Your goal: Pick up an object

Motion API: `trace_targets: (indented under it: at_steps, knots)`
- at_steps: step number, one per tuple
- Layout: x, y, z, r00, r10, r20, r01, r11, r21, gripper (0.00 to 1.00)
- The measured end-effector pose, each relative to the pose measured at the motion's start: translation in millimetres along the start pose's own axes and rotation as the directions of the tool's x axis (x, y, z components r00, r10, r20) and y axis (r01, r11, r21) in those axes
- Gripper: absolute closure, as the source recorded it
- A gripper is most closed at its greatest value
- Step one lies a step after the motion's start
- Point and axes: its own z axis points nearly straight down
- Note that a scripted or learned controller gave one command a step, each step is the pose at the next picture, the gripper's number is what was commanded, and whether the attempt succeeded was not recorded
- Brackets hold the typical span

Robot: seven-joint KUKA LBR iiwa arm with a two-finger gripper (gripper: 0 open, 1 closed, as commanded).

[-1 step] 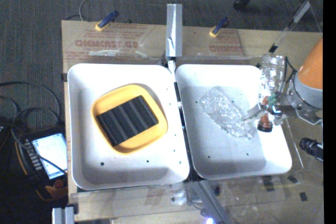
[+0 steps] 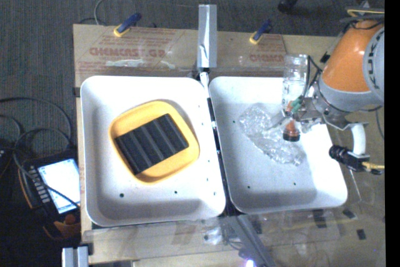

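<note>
From the overhead camera view, two shallow white bins sit side by side on the worktop point(image 2: 87, 47). The left bin point(image 2: 100, 197) holds a yellow dish with a black ribbed insert point(image 2: 154, 141), lying near the middle and turned at a slant; bare floor runs all around it, widest toward the near edge and the left wall. The right bin point(image 2: 325, 194) holds a crumpled clear plastic wrap point(image 2: 265, 131) in its upper middle, well apart from the near rim and from the divider between the bins.

The arm point(image 2: 353, 65) reaches in over the right bin's far right corner, its orange band above the bin's right rim. The gripper point(image 2: 291, 128) hangs low over the right end of the plastic wrap, just beside or touching it; whether it is spread or closed cannot be told from here. A clear glassy piece point(image 2: 295, 78) stands at the bin's far rim just behind the gripper. The right bin's near half is open floor.
</note>
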Motion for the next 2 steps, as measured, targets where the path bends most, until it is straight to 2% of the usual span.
trace_targets:
  at_steps: [1,2]
  knots:
    - [-31.8,19.3,61.1,0.996,0.084,-0.004,-0.084,0.996,-0.006,0.00]
    - [-29.5,19.5,53.0,0.997,0.082,-0.007,-0.082,0.997,-0.004,1.00]
